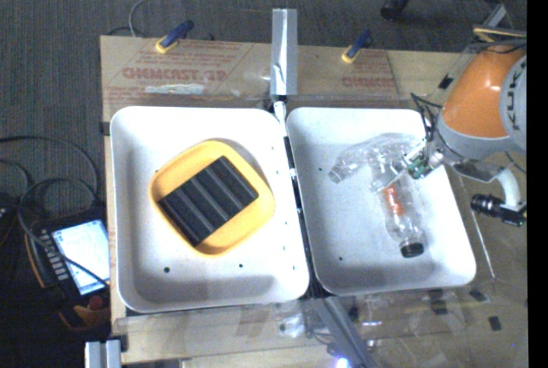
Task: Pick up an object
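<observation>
A clear plastic bottle [400, 212] with a black cap and an orange label lies in the right bin [342, 272], cap toward the front. A crumpled clear plastic piece [364, 157] lies just behind it. A yellow block with a black ribbed top [212, 197] lies tilted in the left bin [137, 272]. My gripper [417, 162] reaches in from the right, low over the right bin's back right part, beside the crumpled plastic and just above the bottle's base. Glare and the clear plastic blur its tip.
The arm's orange band [479, 97] hangs over the right bin's far right rim. A metal post [283, 54] stands behind the divide between the bins. Two blue-and-yellow clamps [174, 36] hold the board's back edge. A device with a lit screen [73, 251] lies on the floor left.
</observation>
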